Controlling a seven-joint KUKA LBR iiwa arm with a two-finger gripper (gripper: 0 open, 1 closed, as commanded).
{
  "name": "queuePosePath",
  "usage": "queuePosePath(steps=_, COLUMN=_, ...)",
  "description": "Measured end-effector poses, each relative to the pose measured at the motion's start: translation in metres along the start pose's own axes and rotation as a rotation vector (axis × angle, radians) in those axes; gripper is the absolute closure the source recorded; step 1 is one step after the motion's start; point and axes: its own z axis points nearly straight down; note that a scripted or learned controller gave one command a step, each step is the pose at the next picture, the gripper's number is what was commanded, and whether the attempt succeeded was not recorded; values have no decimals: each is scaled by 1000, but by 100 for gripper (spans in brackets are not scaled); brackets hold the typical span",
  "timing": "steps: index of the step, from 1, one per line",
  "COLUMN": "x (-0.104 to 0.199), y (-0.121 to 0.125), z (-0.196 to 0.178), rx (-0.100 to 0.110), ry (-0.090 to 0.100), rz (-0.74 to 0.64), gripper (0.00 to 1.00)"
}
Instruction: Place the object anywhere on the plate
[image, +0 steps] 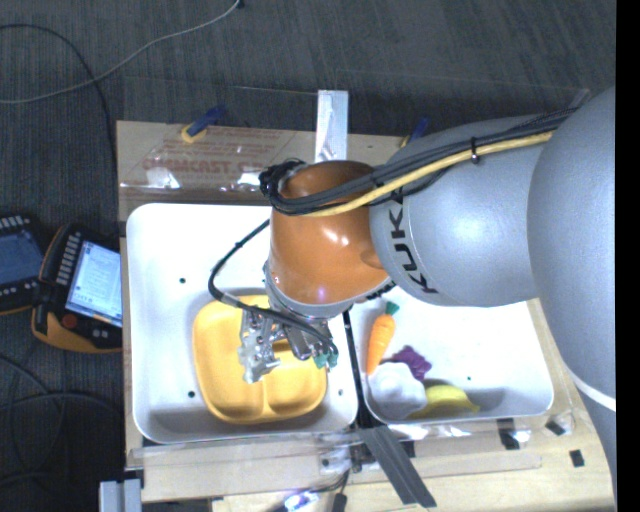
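We look down on a bench with two white bins side by side. The grey arm (500, 220) sweeps in from the right and ends in an orange band (325, 240), below which the claw (262, 362) hangs over the left bin (160, 250).

Directly under the claw lies the plate (225, 385) — yellow, squarish, with rounded corners — resting on the floor of the left bin. The claw's metal tip sits over the plate's middle, and a small green tag shows just to its right. We cannot tell whether the claw is released or clenched: the tip is a tangle of bright metal seen from above, and we make out no object between it.

To the right of the claw, across the divider, the right bin (520, 330) holds the loose things. A carrot (380, 338) stands nearest, just beyond the divider. Farther right and lower lie a purple piece (412, 360), a white piece (395, 385) and a banana (450, 398), all bunched close together.

As for progress, we judge the arm is in the right place for a drop — above the plate. But no object shows on the bare yellow around the claw, and none shows in its grip. The part of the plate under the tip is hidden, so something small could lie there unseen. On what shows, the placement is not confirmed, and the likely candidates sit in the right bin.
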Motion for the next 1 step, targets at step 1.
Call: queuePosePath(steps=1, x=12, y=-55, z=41, rx=-6, ry=0, rz=80, gripper=100)
